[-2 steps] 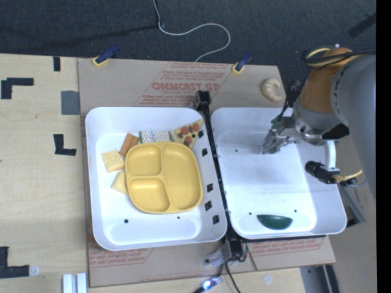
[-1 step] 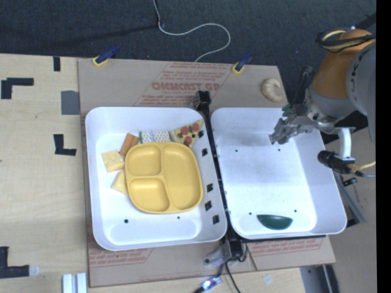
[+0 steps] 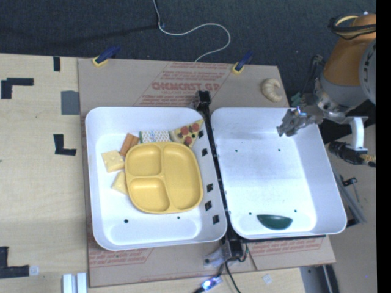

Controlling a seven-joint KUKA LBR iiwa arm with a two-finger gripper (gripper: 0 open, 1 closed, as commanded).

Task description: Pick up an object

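From above, the claw (image 3: 288, 127) hangs over the top right part of the right bin (image 3: 317, 163). I cannot tell how it stands, and nothing shows in it. A dark green thing (image 3: 274, 221) lies near that bin's bottom edge, well apart from the claw. The left bin (image 3: 101, 163) holds a yellow plate (image 3: 164, 177) with small toy foods (image 3: 131, 142) beside it.

two white bins (image 3: 101, 163) on a cardboard sheet (image 3: 171, 84), a white cable (image 3: 195, 32) beyond, a beige lump (image 3: 273, 89) nearby
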